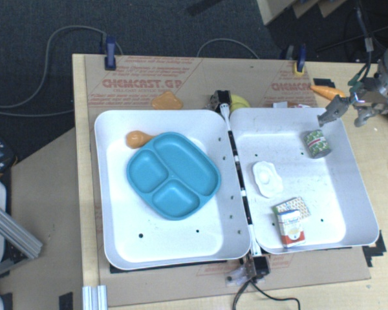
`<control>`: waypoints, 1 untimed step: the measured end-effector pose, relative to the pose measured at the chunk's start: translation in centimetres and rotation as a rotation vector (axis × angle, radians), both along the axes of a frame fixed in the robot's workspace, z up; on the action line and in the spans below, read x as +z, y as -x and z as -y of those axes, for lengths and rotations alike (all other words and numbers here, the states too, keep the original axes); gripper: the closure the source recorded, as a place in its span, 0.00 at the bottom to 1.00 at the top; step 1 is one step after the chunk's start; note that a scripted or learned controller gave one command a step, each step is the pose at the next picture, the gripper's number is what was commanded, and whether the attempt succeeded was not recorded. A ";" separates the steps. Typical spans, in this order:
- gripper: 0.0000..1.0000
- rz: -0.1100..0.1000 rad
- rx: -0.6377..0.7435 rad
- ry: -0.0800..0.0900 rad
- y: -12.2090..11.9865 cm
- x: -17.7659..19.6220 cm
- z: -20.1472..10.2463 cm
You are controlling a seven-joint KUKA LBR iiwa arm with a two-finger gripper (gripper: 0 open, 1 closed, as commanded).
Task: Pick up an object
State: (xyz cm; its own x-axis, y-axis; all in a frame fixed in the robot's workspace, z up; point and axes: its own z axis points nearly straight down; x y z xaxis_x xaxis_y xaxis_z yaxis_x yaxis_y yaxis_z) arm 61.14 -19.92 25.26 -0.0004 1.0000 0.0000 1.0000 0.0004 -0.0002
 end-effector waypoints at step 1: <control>0.00 0.001 0.001 0.002 -5.5 -7.6 2.5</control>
State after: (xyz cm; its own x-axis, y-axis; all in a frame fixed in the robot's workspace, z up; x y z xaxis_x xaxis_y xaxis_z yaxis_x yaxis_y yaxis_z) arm 66.64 -22.43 17.63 -0.0018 1.0000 -0.0022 1.0000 0.0018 0.0007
